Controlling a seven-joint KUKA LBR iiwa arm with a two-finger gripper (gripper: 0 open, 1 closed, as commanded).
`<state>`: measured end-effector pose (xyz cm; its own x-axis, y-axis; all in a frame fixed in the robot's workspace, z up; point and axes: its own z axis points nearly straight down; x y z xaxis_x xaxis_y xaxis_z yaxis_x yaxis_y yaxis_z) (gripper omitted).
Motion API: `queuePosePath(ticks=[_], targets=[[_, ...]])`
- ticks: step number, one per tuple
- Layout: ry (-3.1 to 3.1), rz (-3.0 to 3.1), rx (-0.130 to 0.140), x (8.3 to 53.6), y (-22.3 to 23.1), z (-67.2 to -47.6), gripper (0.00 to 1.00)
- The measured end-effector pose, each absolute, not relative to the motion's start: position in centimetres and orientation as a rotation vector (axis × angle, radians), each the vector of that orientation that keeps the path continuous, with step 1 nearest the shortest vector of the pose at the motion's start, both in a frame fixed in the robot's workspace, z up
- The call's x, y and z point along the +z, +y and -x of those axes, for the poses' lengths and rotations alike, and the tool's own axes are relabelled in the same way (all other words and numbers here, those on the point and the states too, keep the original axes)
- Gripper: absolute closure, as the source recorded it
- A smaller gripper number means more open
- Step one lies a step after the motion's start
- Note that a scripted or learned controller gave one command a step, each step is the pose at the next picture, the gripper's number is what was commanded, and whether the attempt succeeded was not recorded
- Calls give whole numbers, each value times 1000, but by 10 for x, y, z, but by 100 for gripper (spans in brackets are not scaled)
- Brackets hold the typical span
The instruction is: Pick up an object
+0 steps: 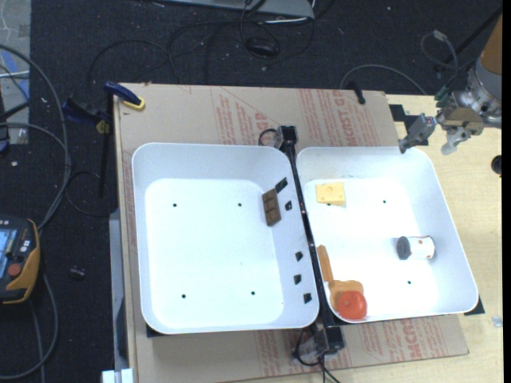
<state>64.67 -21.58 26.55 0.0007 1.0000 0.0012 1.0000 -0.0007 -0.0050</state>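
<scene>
I see the gripper (436,133) hanging past the right bin's (447,214) far right corner, fingers apart, holding nothing. Inside that bin, a yellow cheese wedge (331,194) lies near the far left corner. Red print on the cardboard sheet (207,106) is unreadable.

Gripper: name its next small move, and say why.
Probably swing the gripper left and forward over the right bin. It hangs open past that bin's far right corner, holding nothing, while the yellow block and small white cylinder lie inside.
</scene>
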Motion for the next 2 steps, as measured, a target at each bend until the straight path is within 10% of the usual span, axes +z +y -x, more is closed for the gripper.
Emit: queuePosePath(ticks=[2], targets=[[-2219, 2218, 4, 215, -216, -657, 0]])
